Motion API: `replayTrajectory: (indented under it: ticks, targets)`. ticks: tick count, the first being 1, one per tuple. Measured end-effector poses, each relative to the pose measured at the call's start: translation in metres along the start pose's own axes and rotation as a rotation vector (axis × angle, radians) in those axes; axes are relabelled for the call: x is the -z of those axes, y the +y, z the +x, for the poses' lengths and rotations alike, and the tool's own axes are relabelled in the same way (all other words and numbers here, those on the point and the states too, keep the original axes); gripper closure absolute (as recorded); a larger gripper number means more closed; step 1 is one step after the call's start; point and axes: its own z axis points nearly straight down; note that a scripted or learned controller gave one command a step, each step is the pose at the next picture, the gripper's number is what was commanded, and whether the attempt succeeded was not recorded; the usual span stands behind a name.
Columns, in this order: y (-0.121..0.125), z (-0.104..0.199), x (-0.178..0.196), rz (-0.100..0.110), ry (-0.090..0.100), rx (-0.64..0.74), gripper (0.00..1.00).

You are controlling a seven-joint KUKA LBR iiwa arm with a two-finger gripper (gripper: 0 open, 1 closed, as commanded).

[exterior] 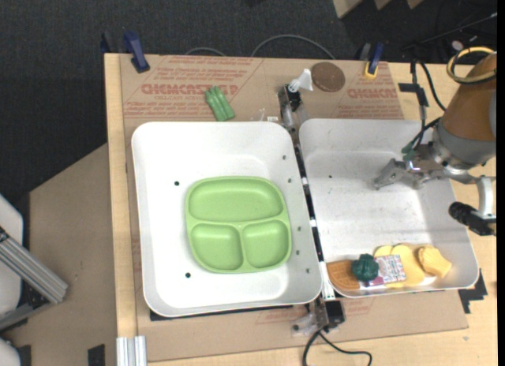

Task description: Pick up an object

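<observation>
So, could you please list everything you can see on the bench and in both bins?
Left bin: one, white, left half of bench.
Divided tray: one, light green, three compartments, in left bin.
Right bin: one, white, right half.
Small objects: a cluster, orange, dark green, yellow, at right bin's near edge.
Clip: one, green, on cardboard behind left bin.
Disc: one, brown, behind the bins.
Clamps: two seen, blue, bench's far edge.
Gripper: one, grey, above right bin.
Arm: one, grey with orange band, from right.
</observation>
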Motion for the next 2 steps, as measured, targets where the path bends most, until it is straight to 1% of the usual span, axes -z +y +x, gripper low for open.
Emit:
replayTrajectory:
  ticks: [1, 2]
  targets:
    - [0.018, -0.007, 0.12, -0.02, -0.012, 0.001, 0.0]
    - [0.018, -0.001, -0.001, -0.001, 0.005, 0.003, 0.0]
